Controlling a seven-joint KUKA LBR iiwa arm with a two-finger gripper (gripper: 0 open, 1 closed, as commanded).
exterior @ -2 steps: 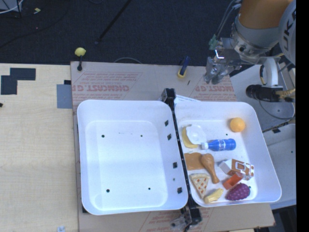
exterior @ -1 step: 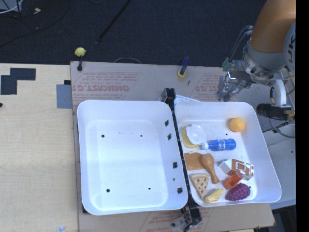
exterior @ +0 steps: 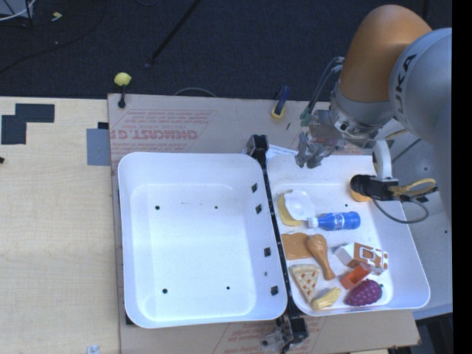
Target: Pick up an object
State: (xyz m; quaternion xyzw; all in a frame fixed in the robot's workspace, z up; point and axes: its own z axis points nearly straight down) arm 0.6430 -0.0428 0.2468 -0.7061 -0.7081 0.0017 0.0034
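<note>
1. Claw (exterior: 313, 155) hangs over the far edge of the right bin (exterior: 413, 271). I cannot tell if it is released or clenched, because it is small and dark from up here. Nothing can be seen caught in it.

2. Toys lie in the right bin, all on the near side of the claw. Closest to it is a white cap shape (exterior: 299, 201) resting on a yellow banana slice (exterior: 283, 211). Just past those, a bit to the arm's side, lies a blue bottle (exterior: 336, 220) on its side.

3. Farther from the claw sit a chicken leg (exterior: 320, 251), a pizza slice (exterior: 305, 279), a purple bunch of grapes (exterior: 364, 293) and a little red and white box (exterior: 366, 256).

4. I think the step now is to choose one toy and come down on it.

5. To do it well, I would pick the blue bottle. It lies a little apart from the other toys, so there is room on both of its long sides.

6. The claw should turn to grip across the thin way of the bottle, not along it.

7. It should go straight down, slowly, because the round bottle could roll away.

8. The left bin (exterior: 133, 220) sits well off to the far side from the arm.
</note>
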